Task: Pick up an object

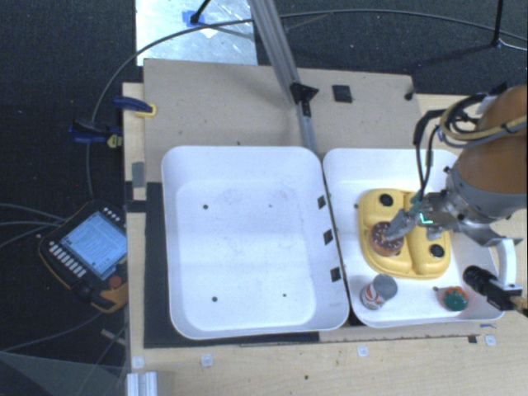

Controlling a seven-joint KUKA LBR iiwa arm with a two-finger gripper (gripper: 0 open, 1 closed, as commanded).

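The right bin (346, 180) holds a large yellow moulded object (412, 250) in its middle. A small brown round piece (381, 236) sits on the yellow object's left part. A small grey and red cylinder (379, 290) lies near the bin's front edge, and a green and orange item (453, 299) lies at the front right. My gripper (403, 224) hangs low over the yellow object, just right of the brown piece, with the arm (495, 172) coming in from the right. Whether it touches anything is unclear.
The left bin (177, 221) stands beside the right one, joined by black clips along the shared rim (327, 236). A grey pole (280, 48) slants over the bench at the back. A teach pendant (87, 250) lies off the bench at left.
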